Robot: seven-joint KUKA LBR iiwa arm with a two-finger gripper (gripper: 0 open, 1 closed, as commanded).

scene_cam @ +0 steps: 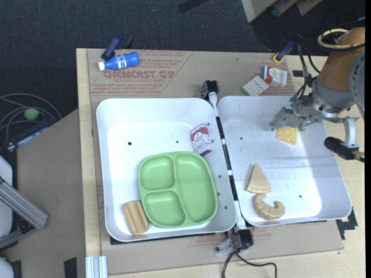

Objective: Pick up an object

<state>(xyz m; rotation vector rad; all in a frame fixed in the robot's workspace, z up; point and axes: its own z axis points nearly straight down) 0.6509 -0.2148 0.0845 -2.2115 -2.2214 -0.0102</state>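
Cheese (287,134), possibly gripped, under gripper (291,119) in right bin (324,207); jaw state unclear.

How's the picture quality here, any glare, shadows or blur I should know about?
Camera view: even, soft lighting; the white right bin looks bright with a faint bluish shadow band across its floor near the cheese wedge. The green tray is sharp enough to show its compartments. The claw and the yellow piece by it look slightly soft; small print on the bench is barely legible.
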